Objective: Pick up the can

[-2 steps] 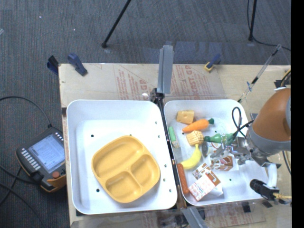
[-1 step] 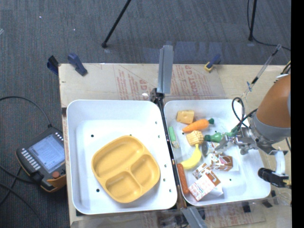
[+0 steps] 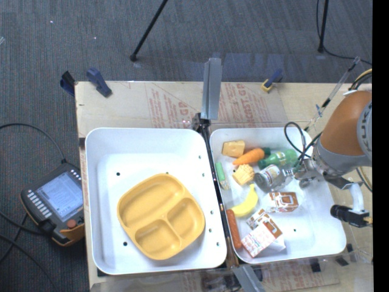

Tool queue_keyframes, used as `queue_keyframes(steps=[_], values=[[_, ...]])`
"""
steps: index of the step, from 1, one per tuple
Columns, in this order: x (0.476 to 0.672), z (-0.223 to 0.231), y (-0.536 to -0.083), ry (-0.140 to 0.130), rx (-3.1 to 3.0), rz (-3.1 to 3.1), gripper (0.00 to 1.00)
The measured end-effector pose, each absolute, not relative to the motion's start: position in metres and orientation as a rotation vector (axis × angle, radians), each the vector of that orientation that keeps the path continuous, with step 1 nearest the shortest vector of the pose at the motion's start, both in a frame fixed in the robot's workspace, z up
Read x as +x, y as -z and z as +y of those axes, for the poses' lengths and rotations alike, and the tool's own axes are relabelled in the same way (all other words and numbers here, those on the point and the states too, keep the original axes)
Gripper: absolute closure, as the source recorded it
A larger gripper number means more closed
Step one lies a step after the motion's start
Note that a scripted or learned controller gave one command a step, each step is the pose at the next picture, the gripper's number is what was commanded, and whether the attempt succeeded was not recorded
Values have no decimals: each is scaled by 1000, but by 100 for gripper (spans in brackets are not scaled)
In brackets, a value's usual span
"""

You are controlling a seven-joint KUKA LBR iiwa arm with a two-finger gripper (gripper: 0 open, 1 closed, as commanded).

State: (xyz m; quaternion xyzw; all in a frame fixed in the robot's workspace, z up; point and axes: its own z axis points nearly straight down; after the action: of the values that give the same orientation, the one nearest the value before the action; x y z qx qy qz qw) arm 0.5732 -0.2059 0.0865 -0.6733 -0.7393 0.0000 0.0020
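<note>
Landmark: right bin point(image 3: 335, 239), the white tub nearest the arm.
Can: can point(image 3: 271, 177) lies on its side near the middle of the right bin, silvery end facing the camera.
Neighbours: green bottle point(image 3: 281, 158) just behind it, carrot point(image 3: 250, 157) and cheese cube point(image 3: 244, 174) on its far side from the arm, banana point(image 3: 245, 202) in front, small carton point(image 3: 284, 201) just beside it toward the front.
Gripper: gripper point(image 3: 300, 176) sits low over the right bin at the can's arm-side end; whether it is spread or clamped cannot be read here.
Step, judged: closing in on the can.
Doing it well: straddle the can's round body across its width, keep clear of the bottle and carton, squeeze before lifting straight up.
Risk: can may roll toward the cheese cube.
</note>
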Motion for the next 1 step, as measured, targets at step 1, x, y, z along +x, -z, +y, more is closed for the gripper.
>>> queue_keyframes(steps=[1], values=[[604, -206, -86, 6, -2285, -2139, 0]])
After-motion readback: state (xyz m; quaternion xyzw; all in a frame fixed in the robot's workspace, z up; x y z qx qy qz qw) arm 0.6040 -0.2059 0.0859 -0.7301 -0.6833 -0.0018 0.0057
